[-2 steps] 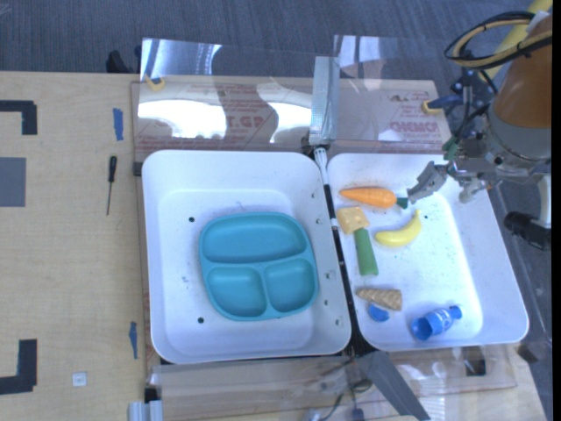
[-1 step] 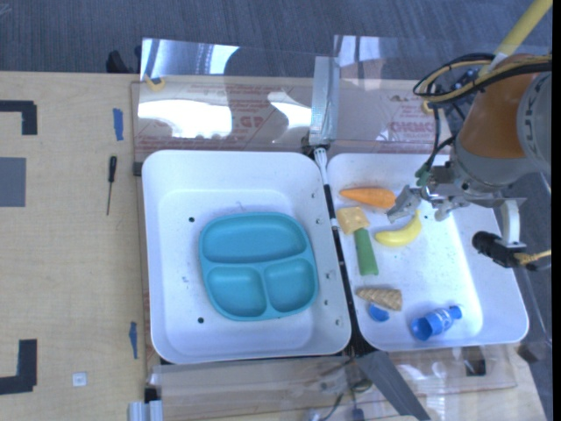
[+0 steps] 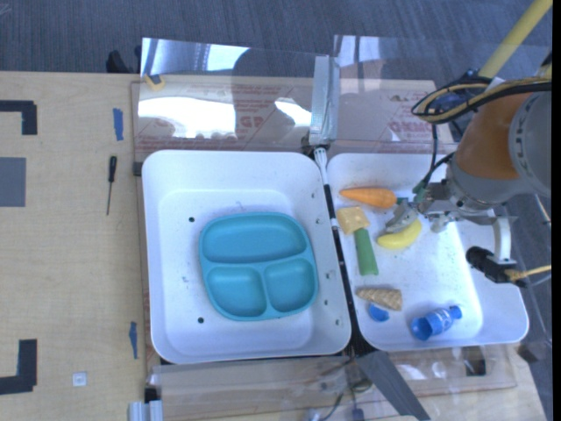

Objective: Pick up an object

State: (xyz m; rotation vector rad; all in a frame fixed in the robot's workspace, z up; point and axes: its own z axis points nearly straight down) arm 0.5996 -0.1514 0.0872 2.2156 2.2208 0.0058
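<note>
My gripper hangs low in the right bin, at its upper middle. It is right over the upper end of a yellow banana and seems to touch it. An orange carrot lies just left of the gripper. Below the carrot are a yellow block and a green stick. A tan cone with a small blue piece lies nearer the front. A blue bottle rests on its side at the front.
The left bin holds a teal divided plate. A metal post and clear panels stand behind the bins. The grey arm with its orange band and cables covers the right bin's far right.
</note>
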